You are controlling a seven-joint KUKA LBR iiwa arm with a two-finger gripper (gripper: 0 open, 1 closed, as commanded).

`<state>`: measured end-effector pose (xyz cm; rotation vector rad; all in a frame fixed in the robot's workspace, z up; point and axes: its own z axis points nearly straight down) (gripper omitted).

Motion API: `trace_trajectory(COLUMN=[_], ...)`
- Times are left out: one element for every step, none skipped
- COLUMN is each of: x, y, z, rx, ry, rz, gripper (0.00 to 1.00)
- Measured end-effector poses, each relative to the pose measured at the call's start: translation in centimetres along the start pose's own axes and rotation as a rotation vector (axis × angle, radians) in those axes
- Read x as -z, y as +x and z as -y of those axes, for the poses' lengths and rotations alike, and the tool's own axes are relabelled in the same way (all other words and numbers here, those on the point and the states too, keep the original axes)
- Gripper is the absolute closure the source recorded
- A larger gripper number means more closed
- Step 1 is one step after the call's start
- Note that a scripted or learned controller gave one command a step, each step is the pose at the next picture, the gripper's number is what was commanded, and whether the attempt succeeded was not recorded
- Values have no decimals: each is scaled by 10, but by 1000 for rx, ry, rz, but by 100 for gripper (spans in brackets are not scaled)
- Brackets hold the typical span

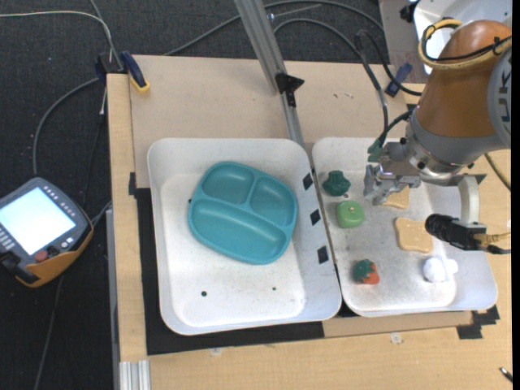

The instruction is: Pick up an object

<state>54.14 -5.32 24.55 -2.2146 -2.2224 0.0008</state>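
Observation:
My gripper (380,190) hangs low over the back part of the right bin (471,295). A small tan piece (398,202) lies just at its right side, partly under it. A dark green toy (335,184) sits just left of the gripper, with a light green round fruit (350,214) in front of that. Toward the bin's front lie a tan toast slice (413,236), a red toy with a green top (366,272) and a small white object (435,270).
The left bin (175,299) holds a teal divided plate (243,211). A metal pole (264,35) slants down to the gap between the bins. The arm's body and a black fitting (447,227) overhang the right bin's right side. Cables lie at the back.

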Motion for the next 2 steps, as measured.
trace_trajectory(x=[-15,-19], y=[46,101], z=[23,48], rx=[0,-1], ry=[2,2], rz=[0,1], gripper=[100,100])
